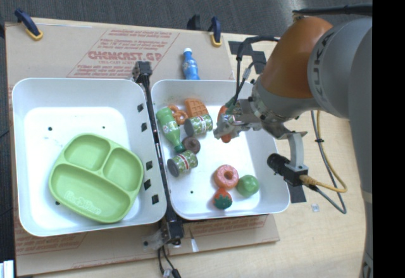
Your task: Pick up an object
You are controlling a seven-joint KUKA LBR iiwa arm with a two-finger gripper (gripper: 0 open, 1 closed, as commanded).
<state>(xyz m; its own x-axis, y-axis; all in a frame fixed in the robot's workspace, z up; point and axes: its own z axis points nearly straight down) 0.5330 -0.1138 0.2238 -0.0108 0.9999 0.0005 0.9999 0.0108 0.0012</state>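
Lying in left bin: green divided plate. Crowding right bin: green bottle, two cans, waffle-like orange block, pink donut, green ball. Hovering over right bin's upper right area: end effector, gripping state impossible to tell. Resting on counter beyond bins: blue bottle.
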